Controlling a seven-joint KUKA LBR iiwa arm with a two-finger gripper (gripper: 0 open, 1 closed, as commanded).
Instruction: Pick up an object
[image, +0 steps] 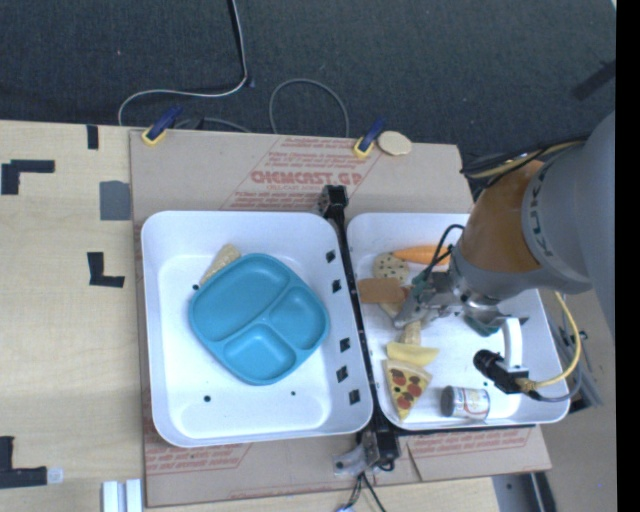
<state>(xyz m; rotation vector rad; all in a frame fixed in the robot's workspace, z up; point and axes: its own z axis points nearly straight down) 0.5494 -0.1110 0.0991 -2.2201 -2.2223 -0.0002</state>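
1. Camera view: candidate objects all sit in the right bin (556, 405). Brown block (378, 291) and spotted cookie-like piece (390, 266) lie near the divider, an orange carrot-like piece (417, 254) behind them, a yellow wedge (409, 353) just below the gripper, a pizza slice (405, 387) in front of that, and a small can (466, 402) on its side at the front wall.
2. Gripper (413, 307) is low inside the right bin, between the brown block and the yellow wedge. Can't tell its state; the tip is small and blurred against the clutter. Nothing visibly grasped.
3. Left bin (160, 300) holds a blue divided plate (260, 317) with a tan piece (222, 262) poking out behind it, well apart from the gripper.
4. Both bins rest on cardboard (290, 175) over the surface.
5. Risks, my read:
   - Items are packed tight, so closing could catch two or pinch an edge and pop one out.
   - Flat pieces like the wedge and pizza slice sit flush on the bin floor, so the tips may slide over them.
   - The wrist cable (545, 382) hangs near the can and could drag it.
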